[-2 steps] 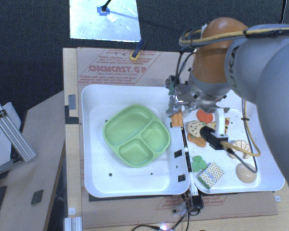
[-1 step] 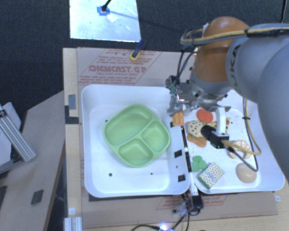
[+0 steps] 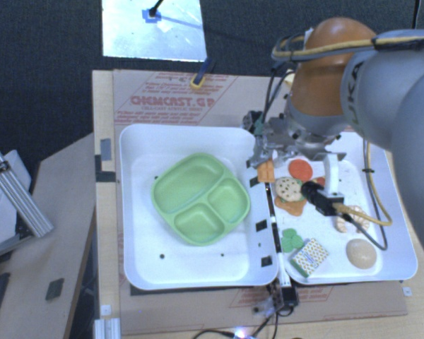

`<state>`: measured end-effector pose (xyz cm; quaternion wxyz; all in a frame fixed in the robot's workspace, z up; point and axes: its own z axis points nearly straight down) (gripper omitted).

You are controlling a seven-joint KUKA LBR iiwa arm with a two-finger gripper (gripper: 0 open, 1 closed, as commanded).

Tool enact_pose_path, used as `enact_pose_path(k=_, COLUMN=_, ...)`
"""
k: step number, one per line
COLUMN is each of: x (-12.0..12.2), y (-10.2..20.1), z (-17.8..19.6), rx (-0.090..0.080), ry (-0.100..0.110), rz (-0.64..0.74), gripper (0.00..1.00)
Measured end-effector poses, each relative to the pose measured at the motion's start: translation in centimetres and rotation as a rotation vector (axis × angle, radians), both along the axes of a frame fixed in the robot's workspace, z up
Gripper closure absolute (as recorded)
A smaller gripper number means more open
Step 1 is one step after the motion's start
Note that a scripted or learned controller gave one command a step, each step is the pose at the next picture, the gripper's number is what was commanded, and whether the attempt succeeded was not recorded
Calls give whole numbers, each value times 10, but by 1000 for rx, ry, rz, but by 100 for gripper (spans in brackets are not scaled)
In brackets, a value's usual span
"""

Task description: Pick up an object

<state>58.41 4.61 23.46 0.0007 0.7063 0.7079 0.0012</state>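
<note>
Right white bin [image 3: 403, 260], tool [image 3: 268, 162] above orange piece [image 3: 266, 171], grip state unclear

Cardboard sheet [image 3: 177, 94] under the bins — red print reads "CHEMCAST GP".

Even, cool overhead light is filling the scene, glaring off the silver sheet [image 3: 153, 18] at top; the white bins [image 3: 191, 260] are showing soft shadows; focus is looking slightly soft throughout
</note>
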Motion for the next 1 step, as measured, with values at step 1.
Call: enact_pose_path(k=1, x=10, y=-4, z=-6, rx=-1, ry=0, rz=-1, gripper=100)
